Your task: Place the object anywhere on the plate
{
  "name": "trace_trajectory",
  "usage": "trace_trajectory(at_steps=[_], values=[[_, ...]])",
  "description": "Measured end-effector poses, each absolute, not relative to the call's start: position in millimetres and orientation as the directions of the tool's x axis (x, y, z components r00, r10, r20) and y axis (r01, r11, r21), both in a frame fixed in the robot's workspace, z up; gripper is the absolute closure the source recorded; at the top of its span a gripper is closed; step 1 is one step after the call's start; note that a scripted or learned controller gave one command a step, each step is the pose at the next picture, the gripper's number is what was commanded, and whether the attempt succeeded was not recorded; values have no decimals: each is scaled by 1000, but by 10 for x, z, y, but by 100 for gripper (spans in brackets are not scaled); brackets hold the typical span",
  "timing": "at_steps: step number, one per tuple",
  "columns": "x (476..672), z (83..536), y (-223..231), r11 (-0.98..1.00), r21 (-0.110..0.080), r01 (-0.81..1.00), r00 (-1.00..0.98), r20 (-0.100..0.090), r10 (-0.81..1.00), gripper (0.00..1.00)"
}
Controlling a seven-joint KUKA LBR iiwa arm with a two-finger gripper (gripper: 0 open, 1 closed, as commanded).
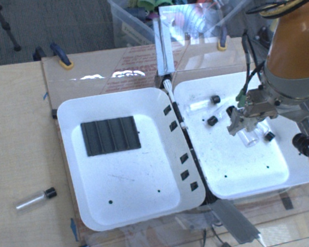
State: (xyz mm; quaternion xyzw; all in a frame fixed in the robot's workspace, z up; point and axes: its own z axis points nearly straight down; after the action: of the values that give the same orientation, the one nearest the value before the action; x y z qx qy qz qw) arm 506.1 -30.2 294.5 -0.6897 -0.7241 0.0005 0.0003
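Camera view: no legible writing.

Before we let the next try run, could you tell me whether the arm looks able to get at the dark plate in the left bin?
Probably yes: the plate lies flat and bare in the left bin, nothing above it. The gripper hangs over the right bin.

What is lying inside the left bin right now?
The left bin holds a dark ridged plate lying flat near its far-left corner, plus small dark specks. What is under the plate is covered.
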Motion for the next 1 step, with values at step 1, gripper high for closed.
trace_trajectory(at_steps=[1], values=[[5450, 3810, 628, 334, 2, 943, -334, -2, 943, 100]])
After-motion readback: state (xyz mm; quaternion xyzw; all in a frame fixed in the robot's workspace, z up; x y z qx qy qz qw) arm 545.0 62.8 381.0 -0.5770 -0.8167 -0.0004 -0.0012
